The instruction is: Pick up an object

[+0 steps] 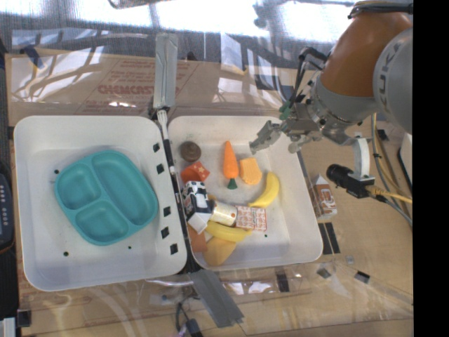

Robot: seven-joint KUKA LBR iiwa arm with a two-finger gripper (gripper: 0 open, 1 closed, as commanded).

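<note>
Two bins (42,188) split your worktop: candidates crowd the right one, so reach there. Your gripper (275,136) hovers above its far corner, jaws spread and pinching nothing; the carrot (230,160) lies nearest, clear of neighbours.

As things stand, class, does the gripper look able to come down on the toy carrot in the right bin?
Probably yes. The gripper hangs just right of the carrot, which lies uncovered. The orange block sits close beside it and could crowd one finger.
</note>
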